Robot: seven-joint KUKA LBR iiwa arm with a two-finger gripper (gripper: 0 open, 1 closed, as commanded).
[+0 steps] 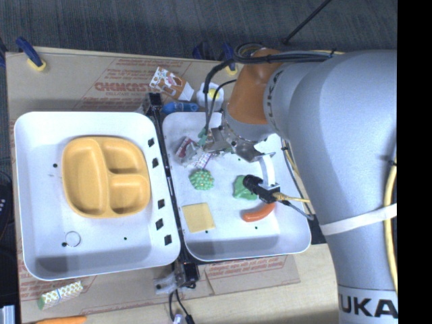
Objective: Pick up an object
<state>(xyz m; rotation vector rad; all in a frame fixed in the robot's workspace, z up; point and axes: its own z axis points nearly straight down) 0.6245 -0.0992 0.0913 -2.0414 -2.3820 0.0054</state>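
My gripper [208, 142] is low over the back left part of the right bin [290, 238]. It hangs just above a reddish and white crumpled item [184, 147] and a small striped piece [200, 161]. In front of them lie a green bumpy ball [200, 179] and a flat yellow square [198, 217]. A green leafy toy [241, 188] and an orange-red sausage [258, 212] rest further right. Nothing is visibly held between the fingers.
The left bin [34, 248] holds a yellow divided tray [106, 175]. A snack packet [166, 81] and a blue object [183, 106] lie behind the bins on the cardboard. A wrapped packet [61, 293] sits at the front left. The arm's bulk covers the right side.
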